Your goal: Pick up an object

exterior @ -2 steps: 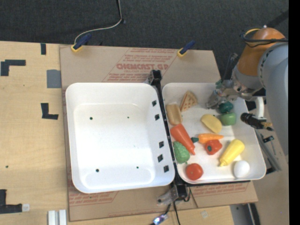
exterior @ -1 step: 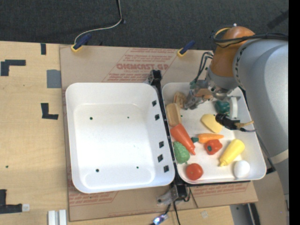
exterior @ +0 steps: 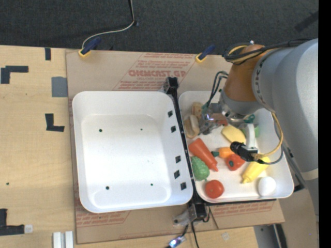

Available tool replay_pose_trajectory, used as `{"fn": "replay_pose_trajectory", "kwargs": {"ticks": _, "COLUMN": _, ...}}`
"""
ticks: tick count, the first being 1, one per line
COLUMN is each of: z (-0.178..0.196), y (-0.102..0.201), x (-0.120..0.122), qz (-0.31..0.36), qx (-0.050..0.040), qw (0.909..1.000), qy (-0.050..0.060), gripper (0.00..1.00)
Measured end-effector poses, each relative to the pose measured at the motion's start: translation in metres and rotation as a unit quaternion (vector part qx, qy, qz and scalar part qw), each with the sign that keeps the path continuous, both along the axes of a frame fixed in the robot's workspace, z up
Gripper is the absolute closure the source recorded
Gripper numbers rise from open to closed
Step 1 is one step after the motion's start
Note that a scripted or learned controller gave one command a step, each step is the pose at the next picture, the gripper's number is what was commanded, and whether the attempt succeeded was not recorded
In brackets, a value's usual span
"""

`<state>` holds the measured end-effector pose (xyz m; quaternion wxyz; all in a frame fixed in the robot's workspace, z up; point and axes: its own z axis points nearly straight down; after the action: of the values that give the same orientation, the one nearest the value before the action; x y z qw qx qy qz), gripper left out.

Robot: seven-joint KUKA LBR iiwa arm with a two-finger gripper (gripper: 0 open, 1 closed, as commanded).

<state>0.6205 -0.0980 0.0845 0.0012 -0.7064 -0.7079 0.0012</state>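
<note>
While the grey KUKA arm w/ orange wrist band (exterior: pixel 243 81) reaches in from the right, it bends down over the back of the right shallow white plastic bin (exterior: pixel 282 190). The metal two-finger gripper (exterior: pixel 209 119) sits low at the bin's back-left part, near a pale tan lumpy toy piece (exterior: pixel 193 123). Can't tell how wide it is or whether it has hold of anything; the wrist hides most of it.

Right bin contents: long orange toy carrot (exterior: pixel 202 153), green toy veg (exterior: pixel 199 168) just in front of it, round red toy tomato (exterior: pixel 214 188) at the front, yellow banana-shaped toy (exterior: pixel 234 134), small red-orange toy pepper (exterior: pixel 232 161), yellow squeeze-bottle toy (exterior: pixel 252 171), white egg-shaped toy (exterior: pixel 267 185) in the front-right corner.

The left shallow white plastic bin (exterior: pixel 85 138) adjoins it. Both bins rest on a brown cardboard sheet w/ red print (exterior: pixel 150 71), on a light wooden bench w/ black tape marks (exterior: pixel 31 112). Dark carpet (exterior: pixel 62 9) behind, a thin cable (exterior: pixel 129 14) across it.
</note>
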Motion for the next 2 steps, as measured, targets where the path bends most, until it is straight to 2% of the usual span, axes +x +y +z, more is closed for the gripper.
{"fn": "replay_pose_trajectory", "kwargs": {"ticks": 1, "z": 0.171, "y": -0.017, "x": 0.052, "qz": 0.0, "qx": -0.0021, "qw": 0.9999, "qy": -0.01, "gripper": 1.0}}
{"fn": "replay_pose_trajectory", "kwargs": {"ticks": 2, "z": 0.355, "y": 0.045, "x": 0.049, "qz": 0.003, "qx": -0.0002, "qw": 0.9999, "qy": -0.01, "gripper": 1.0}}
